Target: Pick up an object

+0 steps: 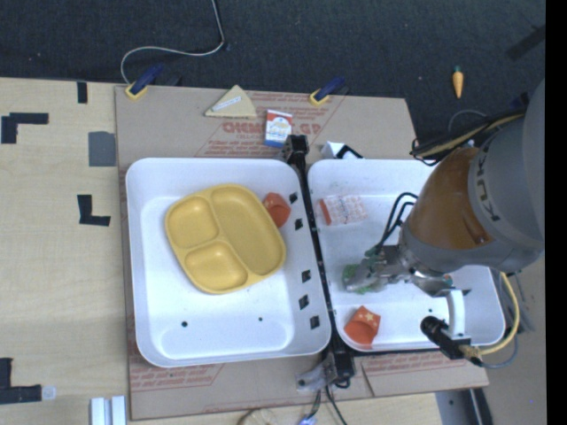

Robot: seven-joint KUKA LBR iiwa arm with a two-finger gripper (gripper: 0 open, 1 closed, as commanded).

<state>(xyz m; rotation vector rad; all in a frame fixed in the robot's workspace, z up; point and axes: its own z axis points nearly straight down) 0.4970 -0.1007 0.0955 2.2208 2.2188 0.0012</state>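
The arm reaches into the right bin (pixel 478 326) from the right, and my gripper (pixel 370 271) is low over its left middle. A small green and grey object (pixel 357 278) lies right at the gripper's tip; whether it is held is hidden by the wrist. A red-orange object (pixel 361 324) lies just below, near the front rim. A clear packet with red print (pixel 343 209) lies toward the back of the same bin.
The left bin (pixel 221 335) holds a yellow divided plate (pixel 226 237) and a small orange-red object (pixel 278 208) by the divider. Behind the bins on the cardboard sit a small red and white box (pixel 278 128) and a pale wedge (pixel 232 103).
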